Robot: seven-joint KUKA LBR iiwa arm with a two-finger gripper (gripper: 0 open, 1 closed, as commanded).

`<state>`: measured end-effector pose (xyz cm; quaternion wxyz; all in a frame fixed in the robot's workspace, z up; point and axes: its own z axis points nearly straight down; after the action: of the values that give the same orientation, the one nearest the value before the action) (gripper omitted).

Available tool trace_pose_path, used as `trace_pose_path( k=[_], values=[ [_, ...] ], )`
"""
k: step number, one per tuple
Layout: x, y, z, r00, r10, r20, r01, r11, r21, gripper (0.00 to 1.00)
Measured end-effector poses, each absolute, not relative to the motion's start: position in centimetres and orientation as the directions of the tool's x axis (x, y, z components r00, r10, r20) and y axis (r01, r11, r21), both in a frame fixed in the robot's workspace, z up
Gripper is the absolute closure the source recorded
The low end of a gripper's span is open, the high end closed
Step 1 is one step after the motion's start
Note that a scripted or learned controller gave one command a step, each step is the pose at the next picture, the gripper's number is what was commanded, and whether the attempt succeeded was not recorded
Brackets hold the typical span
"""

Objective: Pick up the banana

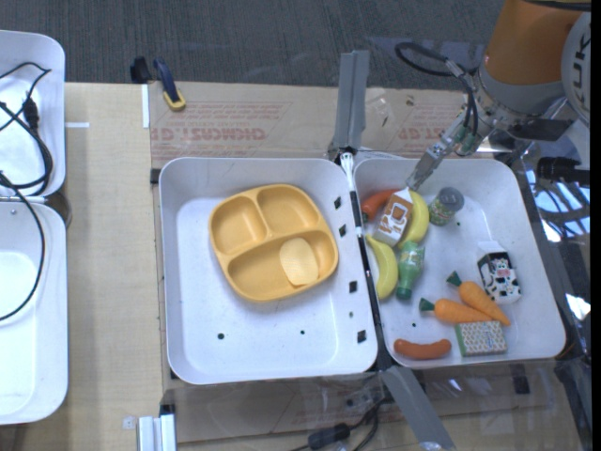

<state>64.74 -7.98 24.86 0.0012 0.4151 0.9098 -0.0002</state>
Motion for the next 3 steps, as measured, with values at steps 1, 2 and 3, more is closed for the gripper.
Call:
trace_pose_path(
  k=[1, 2, 3],
  values=[
    [64.7, -8.0, 24.9, -0.655, 0.755, -0.002, 0.755, 0.655, 0.001, 0.0],
    [66.0, -9.9, 12.0, -0.69, 0.724, -0.012, 0.724, 0.69, 0.01, 0.0],
    [65.8, -13.6, 10.8, -0.684, 0.729, -0.009, 0.729, 0.684, 0.02, 0.0]
  ],
)
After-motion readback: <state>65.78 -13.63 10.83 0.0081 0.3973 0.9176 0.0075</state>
